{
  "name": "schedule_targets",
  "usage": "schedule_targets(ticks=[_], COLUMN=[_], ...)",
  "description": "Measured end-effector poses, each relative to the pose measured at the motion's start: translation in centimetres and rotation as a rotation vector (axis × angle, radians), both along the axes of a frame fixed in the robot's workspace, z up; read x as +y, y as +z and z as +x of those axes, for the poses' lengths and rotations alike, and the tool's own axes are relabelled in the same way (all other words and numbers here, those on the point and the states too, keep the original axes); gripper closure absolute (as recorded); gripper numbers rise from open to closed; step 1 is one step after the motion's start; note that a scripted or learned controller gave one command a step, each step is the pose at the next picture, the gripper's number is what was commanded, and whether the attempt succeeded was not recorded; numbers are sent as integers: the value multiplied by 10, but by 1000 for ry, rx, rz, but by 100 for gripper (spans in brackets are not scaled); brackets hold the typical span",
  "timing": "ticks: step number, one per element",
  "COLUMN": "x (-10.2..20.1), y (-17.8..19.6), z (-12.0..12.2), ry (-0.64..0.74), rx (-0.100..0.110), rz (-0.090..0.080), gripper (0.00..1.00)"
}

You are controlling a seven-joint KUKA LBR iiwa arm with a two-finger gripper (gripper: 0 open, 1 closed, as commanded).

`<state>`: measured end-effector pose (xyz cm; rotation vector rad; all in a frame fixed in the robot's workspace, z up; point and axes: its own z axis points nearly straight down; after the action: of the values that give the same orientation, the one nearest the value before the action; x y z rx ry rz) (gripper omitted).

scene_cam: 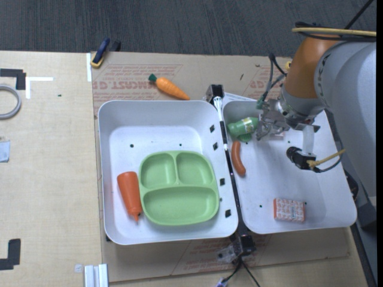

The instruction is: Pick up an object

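In the right bin (pixel 323 214), a green can-like object (pixel 242 126) lies at the far left corner. My gripper (pixel 265 128) is right beside it on its right, low in the bin and touching or nearly touching it. An orange-brown sausage (pixel 239 158) lies just below the green object, along the bin's left wall. A pink patterned box (pixel 289 210) rests near the front of the same bin. The left bin (pixel 114 124) holds a green divided plate (pixel 179 188) and an orange carrot-shaped piece (pixel 129 194) to its left.
A toy carrot (pixel 169 86) lies on the cardboard behind the left bin. A black cable fitting (pixel 300 158) hangs from the arm over the right bin. A blue and yellow tool (pixel 100 52) sits at the cardboard's far left corner.
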<state>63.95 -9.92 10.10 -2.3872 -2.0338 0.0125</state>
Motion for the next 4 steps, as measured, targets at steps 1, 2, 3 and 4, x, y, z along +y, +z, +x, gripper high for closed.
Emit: schedule_targets(ticks=[1,2,3,4], x=[-1,-52,-88,-99], y=[0,-8,-11,-11], z=[-1,11,13,10], ry=[0,251,357,537], rx=[4,-9,13,19], rz=[-1,1,35,44], gripper=[0,0,0,0])
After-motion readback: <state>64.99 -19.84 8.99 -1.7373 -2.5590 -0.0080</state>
